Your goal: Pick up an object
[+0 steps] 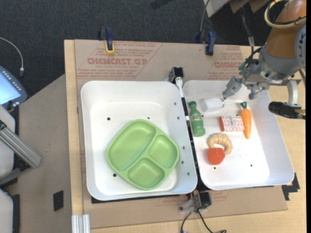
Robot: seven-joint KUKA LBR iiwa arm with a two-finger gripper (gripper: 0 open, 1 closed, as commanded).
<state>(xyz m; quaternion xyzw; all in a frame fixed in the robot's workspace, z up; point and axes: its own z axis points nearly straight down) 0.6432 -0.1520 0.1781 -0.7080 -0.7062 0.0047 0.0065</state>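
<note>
Gripper (pixel 241 88) spread, holding nothing, over right bin's (pixel 274 171) far end; carrot (pixel 246 122) lies just below it toward the camera, long axis running near-to-far, tip pointing nearward.

- The arm (pixel 286 33) is cut off by the right and top edges; its upper links cannot be seen.
- The print on the small red-and-white box (pixel 231 124) is too small to be read.
- The tomato (pixel 216 156) is partly overlapped by the croissant (pixel 220 141).
- The device (pixel 9 84) at far left is cut off by the left edge.
</note>
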